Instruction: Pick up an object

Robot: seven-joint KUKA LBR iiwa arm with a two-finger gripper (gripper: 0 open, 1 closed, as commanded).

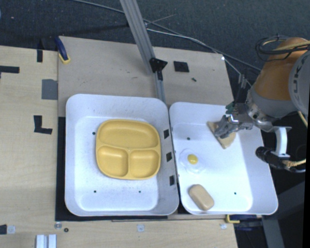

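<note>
1. Sitting right under the claw is one tan wedge, touching its tips; I cannot tell if the claw is gripping it.
2. Below-left of the claw lies one small yellow ball.
3. Farther below rests one tan bread roll.
4. Two white bins: the right bin holds these, and the left bin holds one yellow plate.

left bin: yellow divided plate lies at its middle | right bin: small yellow piece mid-floor, tan oblong block near front wall | tool: over right bin's far part, touching a tan wedge
</note>
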